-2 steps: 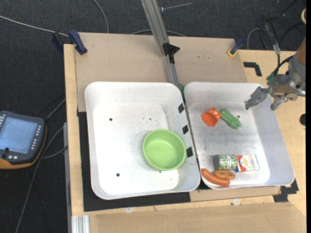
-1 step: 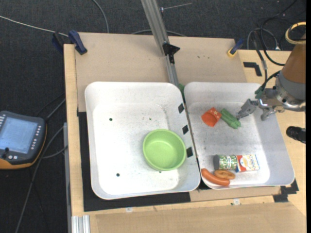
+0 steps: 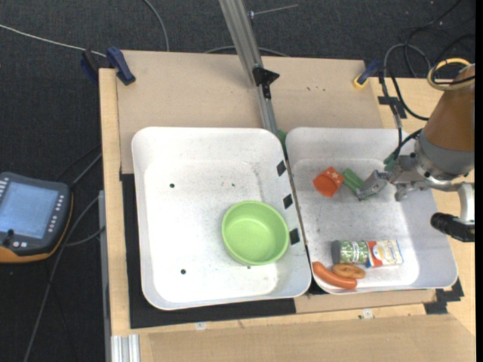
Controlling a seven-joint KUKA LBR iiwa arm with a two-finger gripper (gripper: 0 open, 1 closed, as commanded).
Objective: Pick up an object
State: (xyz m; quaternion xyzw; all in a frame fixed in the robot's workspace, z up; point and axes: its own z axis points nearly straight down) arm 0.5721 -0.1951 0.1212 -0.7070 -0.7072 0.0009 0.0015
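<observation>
Surroundings: dark carpet lies around a pale wooden bench (image 3: 196,89); a handheld control pendant (image 3: 30,216) sits on the floor at the left, and a metal pole (image 3: 243,40) slants down toward the gap between the bins.
Left bin (image 3: 162,164): white and shallow, holding a lime green bowl (image 3: 255,232) near its lower right corner, upright with its mouth facing up.
Right bin (image 3: 332,145): white and shallow, with the arm reaching over its right side.
Arm (image 3: 453,127): grey with an orange band above the wrist, entering from the right.
Gripper (image 3: 370,187): low over the upper middle of the right bin, pointing left; whether its jaws stand apart or together cannot be made out, and no object can be seen caught in it.
Green block (image 3: 352,178): small, just beside the gripper tip; contact cannot be confirmed.
Orange cup (image 3: 327,182): lying just left of the green block.
Carton (image 3: 368,253): lying on its side near the bin's front edge, green at one end and red and white at the other.
Hot dog (image 3: 336,275): red and orange, at the front left corner, just beside the carton.
</observation>
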